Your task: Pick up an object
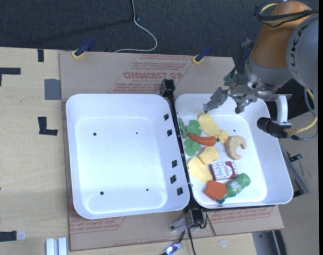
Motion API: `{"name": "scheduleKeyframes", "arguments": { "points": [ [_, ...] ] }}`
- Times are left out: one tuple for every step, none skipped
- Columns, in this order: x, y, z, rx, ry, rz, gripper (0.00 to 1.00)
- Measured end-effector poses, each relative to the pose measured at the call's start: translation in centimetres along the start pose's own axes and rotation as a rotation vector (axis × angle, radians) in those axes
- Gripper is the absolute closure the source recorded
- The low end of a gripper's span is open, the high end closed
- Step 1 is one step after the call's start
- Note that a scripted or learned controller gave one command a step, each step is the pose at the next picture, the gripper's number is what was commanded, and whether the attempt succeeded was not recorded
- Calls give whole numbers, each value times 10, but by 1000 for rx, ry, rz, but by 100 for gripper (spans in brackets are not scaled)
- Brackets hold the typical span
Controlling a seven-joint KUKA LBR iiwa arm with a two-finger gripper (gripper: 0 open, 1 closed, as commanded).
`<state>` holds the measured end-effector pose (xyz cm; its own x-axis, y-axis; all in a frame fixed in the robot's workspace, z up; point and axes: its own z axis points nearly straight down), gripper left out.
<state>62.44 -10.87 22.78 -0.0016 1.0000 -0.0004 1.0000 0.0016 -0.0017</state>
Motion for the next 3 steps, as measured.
{"name": "scheduleKeyframes", "arguments": {
  "points": [
    [16,-28,151,2,-3,1,0],
    [-22,-104,142,-1,0,5,0],
    [10,-37,143,-5,0,-4,0]
  ]
}}
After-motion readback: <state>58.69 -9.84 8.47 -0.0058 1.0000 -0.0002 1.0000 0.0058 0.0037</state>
